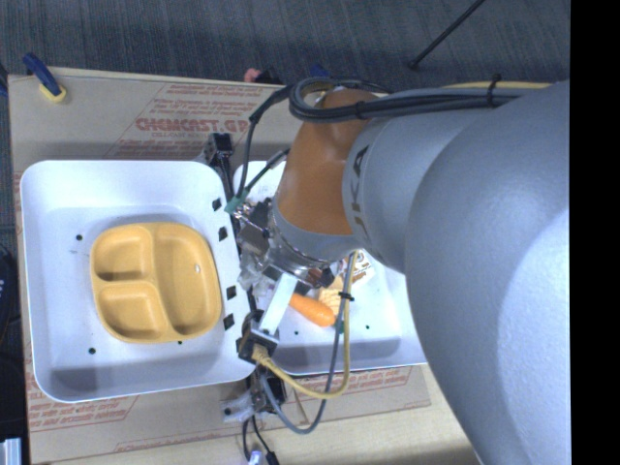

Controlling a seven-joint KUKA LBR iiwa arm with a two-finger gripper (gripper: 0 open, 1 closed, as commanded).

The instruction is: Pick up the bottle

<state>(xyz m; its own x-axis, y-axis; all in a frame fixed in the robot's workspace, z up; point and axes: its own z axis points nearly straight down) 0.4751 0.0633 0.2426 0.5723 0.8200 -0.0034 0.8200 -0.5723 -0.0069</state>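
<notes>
The grey arm (465, 221) leans over the right bin (387, 342), its gripper (310, 279) low inside; open or closed cannot be told. An orange object (312, 310) lies just beside the gripper. A yellow divided plate (155, 281) sits well to its left in the left bin (39, 192). The bottle's place cannot be told.

A flat sheet of brown cardboard with red printing (174, 114) covers the bench. Two shallow white plastic bins sit on it, side by side. The left bin (39, 260) is in plain sight. The right bin (387, 342) is largely covered by the arm. A small blue and yellow clamp (44, 77) sits at the cardboard's far left corner.
</notes>
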